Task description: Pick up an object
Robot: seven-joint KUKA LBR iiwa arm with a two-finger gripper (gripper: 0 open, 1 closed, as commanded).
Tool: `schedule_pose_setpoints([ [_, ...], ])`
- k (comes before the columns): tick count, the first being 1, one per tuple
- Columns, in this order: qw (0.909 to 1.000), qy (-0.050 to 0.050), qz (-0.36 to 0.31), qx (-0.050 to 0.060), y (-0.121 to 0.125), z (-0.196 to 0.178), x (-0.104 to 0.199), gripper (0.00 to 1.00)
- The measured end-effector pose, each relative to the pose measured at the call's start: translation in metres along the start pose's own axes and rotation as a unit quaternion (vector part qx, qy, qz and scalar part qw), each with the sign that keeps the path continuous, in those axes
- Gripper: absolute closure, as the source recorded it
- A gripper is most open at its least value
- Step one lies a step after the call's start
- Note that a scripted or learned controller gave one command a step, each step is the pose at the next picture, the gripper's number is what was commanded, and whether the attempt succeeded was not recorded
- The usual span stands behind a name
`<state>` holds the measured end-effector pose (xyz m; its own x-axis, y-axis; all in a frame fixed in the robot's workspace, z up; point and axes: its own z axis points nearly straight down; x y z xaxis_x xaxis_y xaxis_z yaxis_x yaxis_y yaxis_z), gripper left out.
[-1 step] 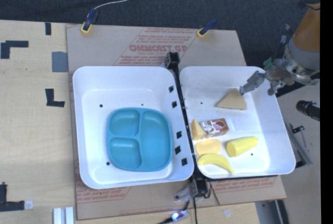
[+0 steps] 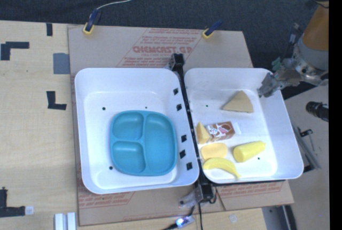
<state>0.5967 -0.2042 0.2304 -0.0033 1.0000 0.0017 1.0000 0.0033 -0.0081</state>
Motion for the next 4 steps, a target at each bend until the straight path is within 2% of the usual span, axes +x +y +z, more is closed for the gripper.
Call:
schedule_pose_setpoints([
  [1, 1.0, -0.001, -0.002, -0.007, 0.045, -0.073, 0.046, 1.0],
  [2, 1.0, -0.001, -0.002, -0.009, 0.074, -0.17, 0.089, 1.0],
  [3, 0.9999, -0.002, -0.001, -0.011, 0.063, -0.313, 0.111, 1.0],
  [4, 1.0, 0.0, -0.002, 0.005, 0.028, -0.189, 0.176, 1.0],
])
